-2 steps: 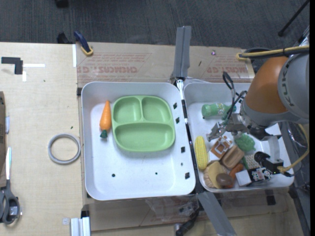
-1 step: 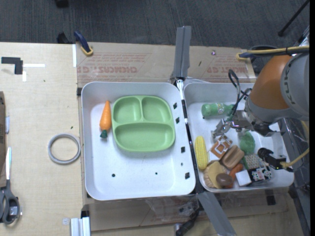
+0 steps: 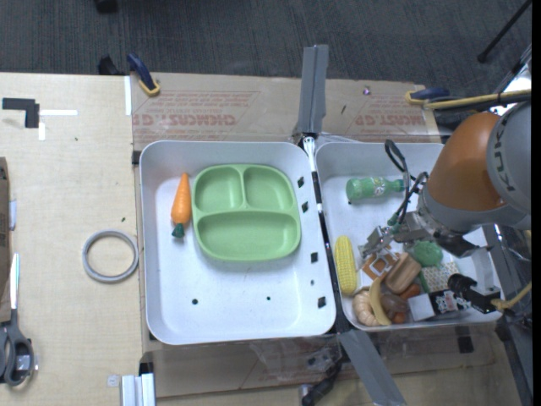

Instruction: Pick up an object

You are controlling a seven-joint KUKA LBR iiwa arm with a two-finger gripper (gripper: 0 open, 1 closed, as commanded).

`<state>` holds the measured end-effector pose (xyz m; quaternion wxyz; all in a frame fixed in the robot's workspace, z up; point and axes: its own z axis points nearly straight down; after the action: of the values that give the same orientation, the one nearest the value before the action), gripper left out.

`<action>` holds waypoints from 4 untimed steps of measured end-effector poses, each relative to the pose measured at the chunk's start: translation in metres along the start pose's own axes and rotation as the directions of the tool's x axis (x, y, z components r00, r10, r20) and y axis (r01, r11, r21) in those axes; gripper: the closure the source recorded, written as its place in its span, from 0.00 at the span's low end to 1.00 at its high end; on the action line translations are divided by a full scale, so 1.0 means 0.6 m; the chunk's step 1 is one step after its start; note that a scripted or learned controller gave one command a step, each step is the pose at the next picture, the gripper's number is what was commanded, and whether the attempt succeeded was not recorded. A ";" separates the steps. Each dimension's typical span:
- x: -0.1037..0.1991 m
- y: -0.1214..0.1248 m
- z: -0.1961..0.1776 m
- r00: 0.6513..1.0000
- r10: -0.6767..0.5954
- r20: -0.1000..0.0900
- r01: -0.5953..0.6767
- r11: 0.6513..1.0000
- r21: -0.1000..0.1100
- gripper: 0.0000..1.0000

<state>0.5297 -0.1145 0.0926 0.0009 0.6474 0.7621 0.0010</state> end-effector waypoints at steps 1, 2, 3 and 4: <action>-0.017 0.046 -0.049 0.996 -0.088 0.000 0.088 0.996 0.003 0.00; 0.024 -0.015 -0.069 1.000 -0.030 -0.001 0.030 1.000 0.004 0.00; -0.074 -0.073 -0.022 0.990 -0.141 0.004 0.141 0.990 -0.025 0.00; -0.081 0.030 -0.022 0.978 -0.208 0.012 0.208 0.978 -0.018 0.00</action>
<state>0.5550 -0.1596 0.1058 0.0112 0.5640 0.8257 0.0050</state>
